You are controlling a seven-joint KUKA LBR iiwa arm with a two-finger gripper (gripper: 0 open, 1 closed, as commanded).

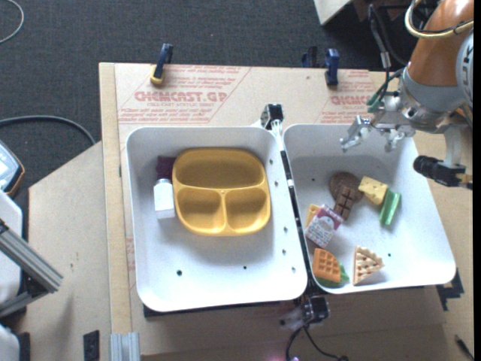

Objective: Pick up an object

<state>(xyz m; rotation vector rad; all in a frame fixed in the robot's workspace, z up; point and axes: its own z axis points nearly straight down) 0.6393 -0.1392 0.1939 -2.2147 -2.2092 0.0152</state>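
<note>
My gripper (372, 138) hangs over the far edge of the right bin (428, 232), its two grey fingers spread open with nothing between them. Below it in that bin lie a brown chocolate cookie (345, 189), a yellow cheese wedge (372, 190) and a green stick (389, 208). Nearer the front are a pink-and-white packet (323, 226), an orange waffle (327, 265) and a sandwich wedge (367, 264). All toys rest on the bin floor, apart from the gripper.
The left bin (150, 269) holds a yellow divided tray (221, 190), with a small white bottle (164, 198) and a dark red item (166, 165) beside its left side. Clamps (160, 65) stand at the board's far edge. A ridge divides the two bins.
</note>
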